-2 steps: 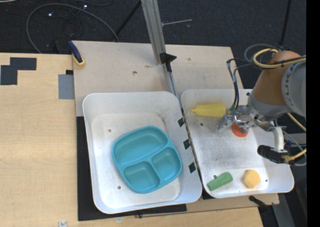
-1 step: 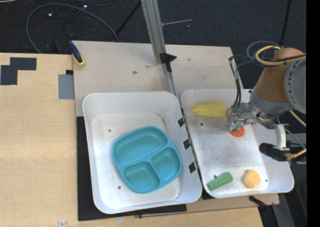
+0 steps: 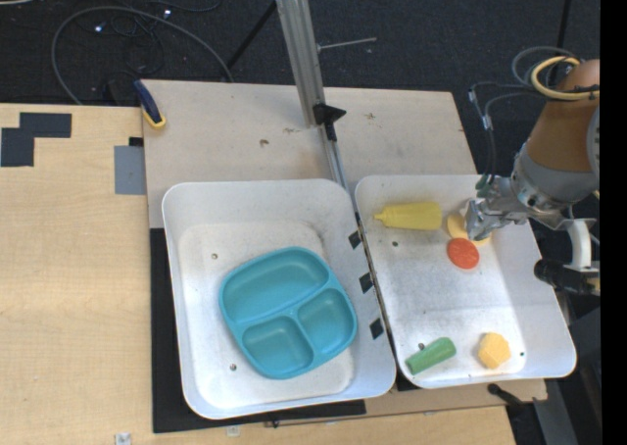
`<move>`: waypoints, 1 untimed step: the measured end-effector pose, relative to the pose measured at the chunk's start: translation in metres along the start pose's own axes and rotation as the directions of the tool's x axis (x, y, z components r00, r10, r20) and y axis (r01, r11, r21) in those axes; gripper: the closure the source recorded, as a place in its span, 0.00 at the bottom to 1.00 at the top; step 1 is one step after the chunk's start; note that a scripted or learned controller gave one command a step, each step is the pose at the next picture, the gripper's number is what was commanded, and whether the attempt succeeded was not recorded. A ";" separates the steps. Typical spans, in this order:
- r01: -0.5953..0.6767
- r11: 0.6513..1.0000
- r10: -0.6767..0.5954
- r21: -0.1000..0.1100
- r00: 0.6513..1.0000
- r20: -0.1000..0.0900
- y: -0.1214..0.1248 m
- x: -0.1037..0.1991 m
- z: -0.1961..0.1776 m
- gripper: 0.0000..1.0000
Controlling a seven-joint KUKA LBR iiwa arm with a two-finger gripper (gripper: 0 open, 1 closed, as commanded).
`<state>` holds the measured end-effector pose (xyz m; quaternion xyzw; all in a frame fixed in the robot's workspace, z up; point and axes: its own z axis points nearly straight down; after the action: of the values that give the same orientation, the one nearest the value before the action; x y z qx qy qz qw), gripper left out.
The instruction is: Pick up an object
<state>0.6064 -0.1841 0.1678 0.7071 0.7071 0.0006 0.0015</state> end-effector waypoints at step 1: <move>0.000 1.000 0.000 0.001 1.000 0.000 0.002 -0.007 -0.044 1.00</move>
<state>0.6083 -0.1905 0.2118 0.7072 0.7071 0.0004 0.0013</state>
